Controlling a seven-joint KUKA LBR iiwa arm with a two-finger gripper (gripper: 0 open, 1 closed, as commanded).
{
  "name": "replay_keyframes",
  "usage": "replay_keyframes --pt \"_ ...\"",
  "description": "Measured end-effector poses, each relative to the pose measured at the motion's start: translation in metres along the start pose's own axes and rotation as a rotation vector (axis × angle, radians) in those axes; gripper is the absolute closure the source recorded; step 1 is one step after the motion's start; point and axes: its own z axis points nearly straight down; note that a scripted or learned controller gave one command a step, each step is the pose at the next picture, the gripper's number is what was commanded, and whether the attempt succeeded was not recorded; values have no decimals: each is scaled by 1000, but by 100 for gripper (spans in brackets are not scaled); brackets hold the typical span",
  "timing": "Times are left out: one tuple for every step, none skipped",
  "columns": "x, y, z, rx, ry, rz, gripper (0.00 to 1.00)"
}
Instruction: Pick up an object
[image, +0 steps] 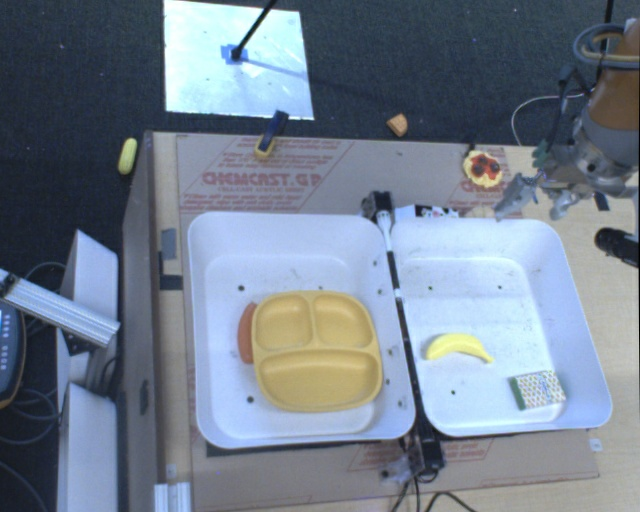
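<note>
Beside your banana (459, 347) sits a patterned block (537, 389), left bin (215, 300) holds yellow tray (316, 350), gripper (535, 195) fingers spread, gripping nothing.

Red "CHEMCAST GP" printed on the board (262, 180)

The bench (300, 165) carries two white bins: left bin (215, 300), right bin (570, 300). A small pizza toy (483, 168) lies just left of the gripper (535, 200).
</note>
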Motion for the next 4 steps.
replay_keyframes --pt "-30 -81 70 3 0 2 0" --pt "61 -91 102 2 1 -1 0" --pt "84 -135 160 4 2 2 0" --pt "23 -161 133 1 -1 3 0"
